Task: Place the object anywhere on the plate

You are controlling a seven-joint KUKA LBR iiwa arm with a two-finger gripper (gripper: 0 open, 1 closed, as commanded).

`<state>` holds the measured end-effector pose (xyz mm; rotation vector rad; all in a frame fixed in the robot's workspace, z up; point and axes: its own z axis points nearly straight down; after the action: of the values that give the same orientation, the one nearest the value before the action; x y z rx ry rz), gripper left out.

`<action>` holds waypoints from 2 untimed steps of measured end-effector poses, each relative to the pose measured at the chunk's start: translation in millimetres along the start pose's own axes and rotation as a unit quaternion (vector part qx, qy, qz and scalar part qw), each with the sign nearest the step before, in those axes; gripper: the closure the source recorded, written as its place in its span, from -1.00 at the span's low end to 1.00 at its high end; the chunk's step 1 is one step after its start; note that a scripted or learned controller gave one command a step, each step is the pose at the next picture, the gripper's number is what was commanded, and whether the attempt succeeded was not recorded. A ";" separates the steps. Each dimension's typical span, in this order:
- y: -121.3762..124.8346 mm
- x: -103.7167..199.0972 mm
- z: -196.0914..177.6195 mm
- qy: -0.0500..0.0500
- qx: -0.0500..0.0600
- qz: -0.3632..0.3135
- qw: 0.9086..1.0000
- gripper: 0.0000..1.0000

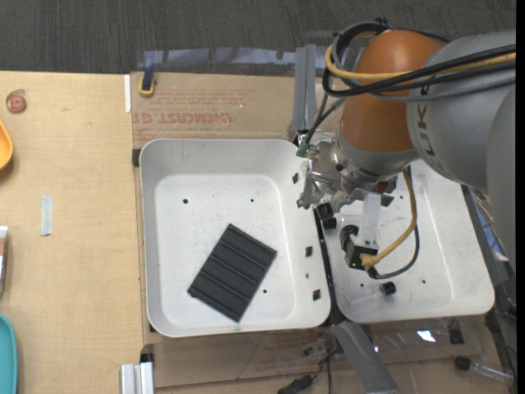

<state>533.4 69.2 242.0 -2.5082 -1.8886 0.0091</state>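
The pincer (328, 194) hangs under the orange-banded wrist, low over the seam where the 2 white bins meet, and the bulk of the arm (459, 105) covers most of it from above, so how far it stands open cannot be told, nor can anything be seen gripped in it. What does show around it is metal bracketry and a loop of yellow and black cable (385, 253) trailing down over the right bin (459, 294) (that slack looks like plain cable routing, not something being carried). The arm reaches in from the right and sits over the right bin's left side, which reads as a hover between the bins rather than a settled approach to anything. Moving outward, the left bin (164, 220) carries the one loose thing in sight: a dark ribbed slab (233, 271), lying flat and turned on a diagonal in the lower middle of the bin floor, well apart from the pincer and touching no wall. It is probably the object meant by the task. Lying flat and ribbed, it should offer its long edges to a 2-finger grip. No plate can be made out with certainty; past the bins, the wooden bench (66, 179) shows only an orange edge (4, 153) and a teal edge (6, 359) at the far left.
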 end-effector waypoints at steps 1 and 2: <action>-29.7 28.4 39.9 0.000 -0.001 -0.222 0.975 1.00; 90.2 97.2 -17.4 0.000 -0.003 -0.302 0.953 1.00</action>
<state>647.0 137.7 258.6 -1.8232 -2.5596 0.0031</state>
